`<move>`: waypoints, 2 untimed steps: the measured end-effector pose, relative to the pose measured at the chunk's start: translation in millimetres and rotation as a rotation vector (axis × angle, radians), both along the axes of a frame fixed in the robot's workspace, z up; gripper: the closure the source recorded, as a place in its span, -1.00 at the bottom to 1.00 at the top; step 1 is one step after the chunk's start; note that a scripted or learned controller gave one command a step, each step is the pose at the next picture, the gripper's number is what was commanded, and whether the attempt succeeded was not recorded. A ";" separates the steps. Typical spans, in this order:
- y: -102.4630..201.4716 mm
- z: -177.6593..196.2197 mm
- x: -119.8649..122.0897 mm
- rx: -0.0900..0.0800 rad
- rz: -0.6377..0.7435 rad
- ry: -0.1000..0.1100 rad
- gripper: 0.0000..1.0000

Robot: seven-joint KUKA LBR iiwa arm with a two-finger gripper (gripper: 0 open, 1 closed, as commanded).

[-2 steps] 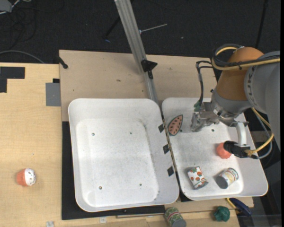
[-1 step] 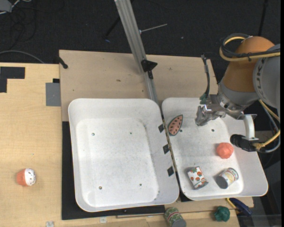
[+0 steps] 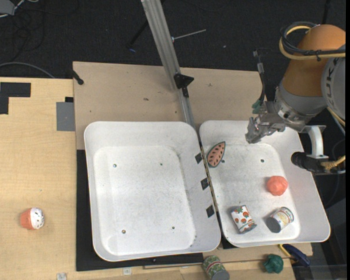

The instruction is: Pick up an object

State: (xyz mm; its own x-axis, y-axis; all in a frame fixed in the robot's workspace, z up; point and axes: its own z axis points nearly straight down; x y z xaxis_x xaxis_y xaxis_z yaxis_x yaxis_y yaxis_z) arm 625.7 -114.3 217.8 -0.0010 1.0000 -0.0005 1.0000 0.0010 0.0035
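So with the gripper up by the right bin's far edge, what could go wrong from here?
1. The gripper hangs over the right bin far rim, apart from every object; closing here likely grabs nothing.
2. The leaf-shaped piece leans on the dividing wall, awkward to grasp.
3. The small can lies sideways and may roll.

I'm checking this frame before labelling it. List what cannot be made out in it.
- Gripper, camera view: small and dark over the right bin; open or shut is unreadable.
- Small can and printed box: labels too small to read.
- Green object and a cylindrical object at the bottom edge: cut off by the frame.
- Orange-patterned oval object: too small to identify.
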 end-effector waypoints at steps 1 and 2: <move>-1.5 53.3 0.8 -0.001 -0.001 -0.001 1.00; 44.3 52.7 -16.8 0.002 0.003 0.007 1.00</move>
State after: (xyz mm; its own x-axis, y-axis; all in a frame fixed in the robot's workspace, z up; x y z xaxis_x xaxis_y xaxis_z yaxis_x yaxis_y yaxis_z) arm 608.9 -70.0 270.5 -0.0036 1.0000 0.0020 1.0000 0.0036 -0.0033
